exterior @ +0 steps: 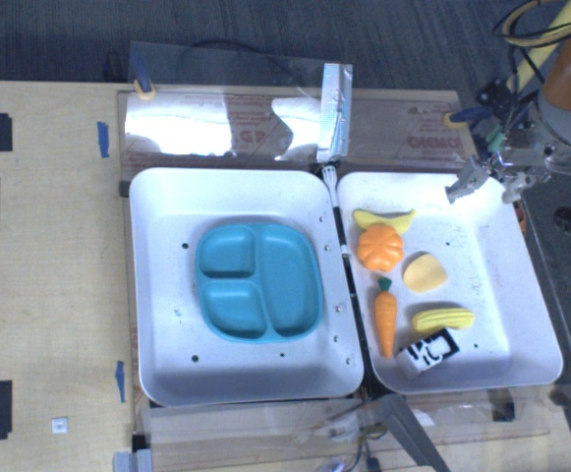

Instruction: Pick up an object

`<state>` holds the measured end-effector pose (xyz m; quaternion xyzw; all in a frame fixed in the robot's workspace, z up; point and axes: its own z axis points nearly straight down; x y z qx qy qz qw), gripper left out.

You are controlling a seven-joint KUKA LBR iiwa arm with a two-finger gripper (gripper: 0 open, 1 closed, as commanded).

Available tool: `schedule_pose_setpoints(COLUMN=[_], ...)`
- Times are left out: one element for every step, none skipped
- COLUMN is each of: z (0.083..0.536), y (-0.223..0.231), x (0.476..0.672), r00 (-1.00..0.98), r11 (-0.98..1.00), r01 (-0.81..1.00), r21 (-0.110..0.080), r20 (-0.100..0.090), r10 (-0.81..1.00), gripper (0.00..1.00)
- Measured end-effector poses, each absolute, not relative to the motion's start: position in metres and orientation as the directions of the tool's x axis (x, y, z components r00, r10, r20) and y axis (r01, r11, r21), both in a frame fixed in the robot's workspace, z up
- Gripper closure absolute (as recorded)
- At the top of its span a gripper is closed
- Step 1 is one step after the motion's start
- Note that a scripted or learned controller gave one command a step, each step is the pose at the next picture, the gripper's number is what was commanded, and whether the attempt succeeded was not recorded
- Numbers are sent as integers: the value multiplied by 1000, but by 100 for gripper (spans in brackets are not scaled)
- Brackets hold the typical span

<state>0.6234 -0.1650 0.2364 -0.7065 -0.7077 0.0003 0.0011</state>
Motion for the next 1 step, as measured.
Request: schedule_pose_setpoints(z=[323], y=[-139], x=[657], r00=[-70], r11=[70], r01=[998], r21=[7], r20=[-2], r10=[998], gripper=[0])
